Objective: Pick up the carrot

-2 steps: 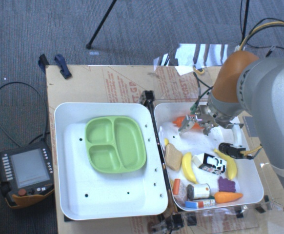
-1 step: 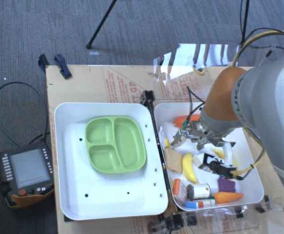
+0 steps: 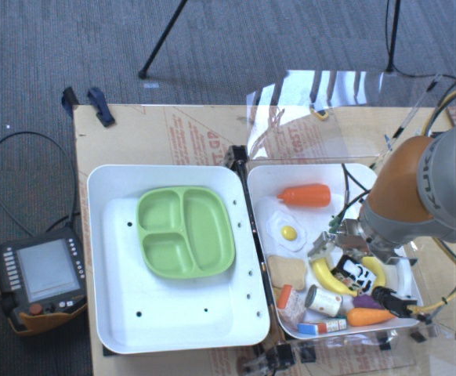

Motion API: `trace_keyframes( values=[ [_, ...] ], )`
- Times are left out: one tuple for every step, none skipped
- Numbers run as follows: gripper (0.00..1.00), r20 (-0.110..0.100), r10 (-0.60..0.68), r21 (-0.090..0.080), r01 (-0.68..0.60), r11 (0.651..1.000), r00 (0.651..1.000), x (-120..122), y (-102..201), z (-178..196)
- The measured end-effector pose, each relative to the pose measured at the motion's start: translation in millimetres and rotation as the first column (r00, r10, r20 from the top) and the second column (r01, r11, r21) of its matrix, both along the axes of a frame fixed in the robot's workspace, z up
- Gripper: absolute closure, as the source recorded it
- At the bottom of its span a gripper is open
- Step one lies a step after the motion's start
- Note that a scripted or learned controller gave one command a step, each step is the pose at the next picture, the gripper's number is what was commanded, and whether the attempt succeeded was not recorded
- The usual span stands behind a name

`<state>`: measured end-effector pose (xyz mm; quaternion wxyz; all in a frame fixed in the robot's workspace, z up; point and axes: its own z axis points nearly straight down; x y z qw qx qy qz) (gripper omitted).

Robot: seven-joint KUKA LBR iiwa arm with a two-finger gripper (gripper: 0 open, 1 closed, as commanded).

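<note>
Since the carrot [image 3: 305, 196] looks like a moulded play-food piece rather than a real root, I would expect it to be light, stiff and rather smooth, so it may roll or slip out of a pinch that lands off-centre. The safest hold, in my judgement, is across the thick middle of its body, with the tool closing square to its long axis; the narrowing end offers less to bear on. It is a stubby orange shape lying on its side, with its long axis running left to right, and its left end looks slightly redder than the rest. It lies at the far end of the right bin [image 3: 345, 169], apart from the other things, with a fried egg [image 3: 288, 231] just nearer the camera than it. That open floor around it should make the approach easy.

The tool [image 3: 344, 243] hangs low over the middle of the same bin, close above a banana [image 3: 326, 275] and a black-and-white item [image 3: 353, 272], and not at the carrot. I cannot tell whether it is open or closed, and nothing can be made out in its grip. A second orange piece [image 3: 369, 316] lies near the bin's front edge and could be mistaken for the target. The left bin [image 3: 103, 210] on the worktop [image 3: 173, 135] holds a green divided plate [image 3: 186, 231]
</note>
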<state>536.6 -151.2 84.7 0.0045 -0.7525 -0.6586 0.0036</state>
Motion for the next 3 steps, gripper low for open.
trace_keyframes(
  values=[
    [0.00,0.006,0.124,0.002,-0.124,0.992,0.992,99,36,5],
    [0.00,0.004,0.231,0.001,-0.231,0.973,0.973,52,-51,1],
    [0.00,0.009,0.223,0.004,-0.223,0.975,0.975,106,19,1]
  ],
)
